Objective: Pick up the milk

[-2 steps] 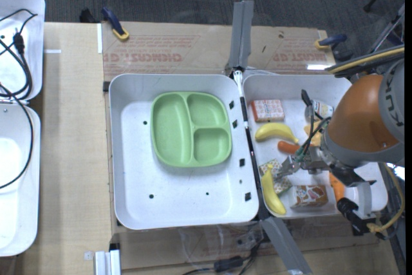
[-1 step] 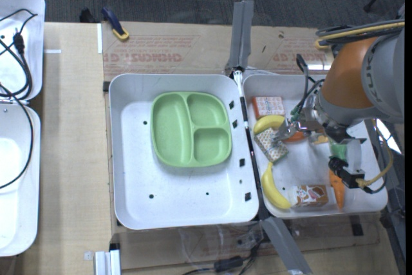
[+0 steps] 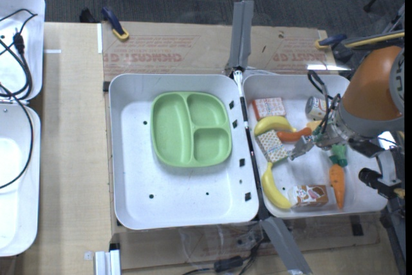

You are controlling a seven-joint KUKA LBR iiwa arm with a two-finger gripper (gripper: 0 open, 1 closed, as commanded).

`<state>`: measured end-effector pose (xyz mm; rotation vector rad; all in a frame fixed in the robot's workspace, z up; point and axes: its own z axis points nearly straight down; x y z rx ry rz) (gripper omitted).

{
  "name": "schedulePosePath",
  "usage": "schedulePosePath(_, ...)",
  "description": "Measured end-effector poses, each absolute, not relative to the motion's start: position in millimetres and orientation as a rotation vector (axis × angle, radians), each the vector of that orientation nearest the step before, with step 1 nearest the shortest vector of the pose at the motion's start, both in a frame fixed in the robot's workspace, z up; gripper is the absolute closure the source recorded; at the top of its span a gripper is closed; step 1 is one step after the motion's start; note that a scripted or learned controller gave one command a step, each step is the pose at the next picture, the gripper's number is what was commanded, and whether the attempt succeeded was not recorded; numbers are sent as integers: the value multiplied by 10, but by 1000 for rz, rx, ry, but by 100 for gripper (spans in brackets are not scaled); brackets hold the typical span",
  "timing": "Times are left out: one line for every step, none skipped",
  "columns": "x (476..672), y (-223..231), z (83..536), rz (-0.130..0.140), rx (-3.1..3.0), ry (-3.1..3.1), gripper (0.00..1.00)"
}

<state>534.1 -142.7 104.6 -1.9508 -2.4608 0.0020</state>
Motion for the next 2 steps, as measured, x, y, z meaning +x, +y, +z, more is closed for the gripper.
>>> schedulePosePath(5499, -1045, 956, -4, -1989, -2438, 0)
schedulePosePath(4912, -996, 908, 3, -2020, -2403, 0)
